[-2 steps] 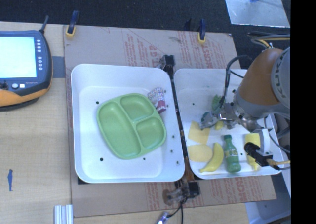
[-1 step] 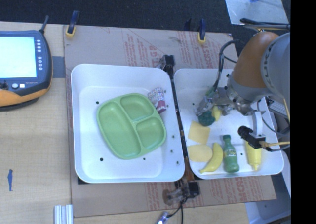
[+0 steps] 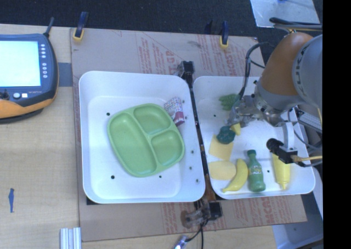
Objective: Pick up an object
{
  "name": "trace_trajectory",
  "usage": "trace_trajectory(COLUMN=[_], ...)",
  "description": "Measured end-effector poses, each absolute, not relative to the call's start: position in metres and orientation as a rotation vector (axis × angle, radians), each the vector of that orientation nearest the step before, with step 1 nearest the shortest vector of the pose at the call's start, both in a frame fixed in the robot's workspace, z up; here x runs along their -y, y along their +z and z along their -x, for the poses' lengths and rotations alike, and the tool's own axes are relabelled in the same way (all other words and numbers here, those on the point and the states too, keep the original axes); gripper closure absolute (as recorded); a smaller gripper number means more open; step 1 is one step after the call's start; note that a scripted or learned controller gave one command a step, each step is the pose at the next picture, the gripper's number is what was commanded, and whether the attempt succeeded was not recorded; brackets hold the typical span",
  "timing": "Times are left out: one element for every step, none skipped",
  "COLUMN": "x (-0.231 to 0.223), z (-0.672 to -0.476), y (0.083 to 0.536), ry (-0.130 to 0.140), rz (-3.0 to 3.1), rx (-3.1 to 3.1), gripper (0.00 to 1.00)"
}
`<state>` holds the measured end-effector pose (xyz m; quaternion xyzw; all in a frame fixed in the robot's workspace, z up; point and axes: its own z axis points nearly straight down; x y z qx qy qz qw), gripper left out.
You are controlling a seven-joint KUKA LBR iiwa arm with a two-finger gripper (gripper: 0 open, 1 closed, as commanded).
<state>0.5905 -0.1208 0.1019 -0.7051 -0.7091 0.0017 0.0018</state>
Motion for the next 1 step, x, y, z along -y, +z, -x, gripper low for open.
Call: trace_trajectory(x=[0.0549], z=[-0.5611], y=[0.1922], ry=[0.001], rz=[2.215], rx=[2.225], gripper=[1.0])
